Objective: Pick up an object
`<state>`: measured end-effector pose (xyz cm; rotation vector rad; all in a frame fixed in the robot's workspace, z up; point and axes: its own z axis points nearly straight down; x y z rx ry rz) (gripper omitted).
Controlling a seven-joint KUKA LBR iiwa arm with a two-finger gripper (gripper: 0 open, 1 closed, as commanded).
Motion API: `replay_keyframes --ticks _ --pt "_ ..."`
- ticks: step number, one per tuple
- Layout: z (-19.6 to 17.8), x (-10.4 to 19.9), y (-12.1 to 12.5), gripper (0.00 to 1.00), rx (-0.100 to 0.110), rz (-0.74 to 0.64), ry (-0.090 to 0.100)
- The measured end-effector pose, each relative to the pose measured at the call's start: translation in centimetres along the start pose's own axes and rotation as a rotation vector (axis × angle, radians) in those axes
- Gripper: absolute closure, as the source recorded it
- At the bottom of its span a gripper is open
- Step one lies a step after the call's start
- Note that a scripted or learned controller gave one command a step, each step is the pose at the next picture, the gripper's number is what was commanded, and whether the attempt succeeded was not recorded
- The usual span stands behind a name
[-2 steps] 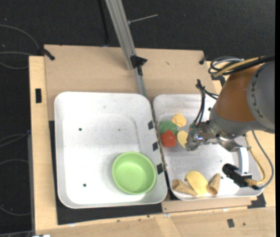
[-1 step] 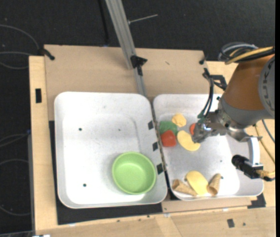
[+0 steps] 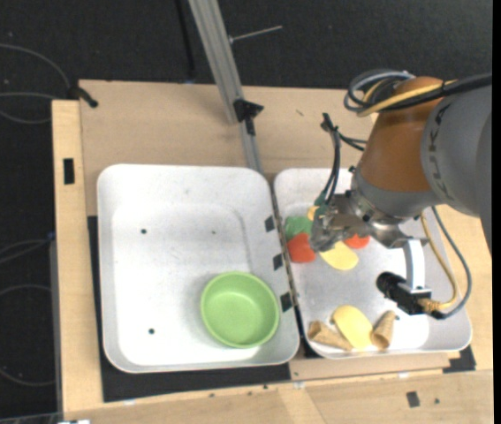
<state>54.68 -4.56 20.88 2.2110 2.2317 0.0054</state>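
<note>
My gripper [image 3: 331, 233] hangs low over the left part of the right bin [image 3: 444, 338], under the grey arm with its orange band. Just beneath and beside it lie a yellow piece [image 3: 342, 258], a red-orange piece [image 3: 302, 249] and a green piece [image 3: 298, 225], all close together near the bin's left wall. The wrist hides the fingertips, so I cannot tell whether anything sits between them. Near the front of the same bin lie a pale yellow lump [image 3: 352, 324] and two tan cone-shaped pieces [image 3: 328, 334] [image 3: 383, 329].
A green bowl [image 3: 239, 308] stands in the front right corner of the left bin [image 3: 144, 210]. A metal pole [image 3: 219, 51] slants up from between the bins toward the back. A black cable plug [image 3: 400, 291] hangs off the arm above the right bin.
</note>
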Motion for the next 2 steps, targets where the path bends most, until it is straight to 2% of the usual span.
replay_keyframes --ticks 1,2 --pt "-1.7 4.9 1.8 1.0 0.0 0.001 0.0" --pt "-2.0 10.4 2.2 1.0 0.002 0.0 0.0"
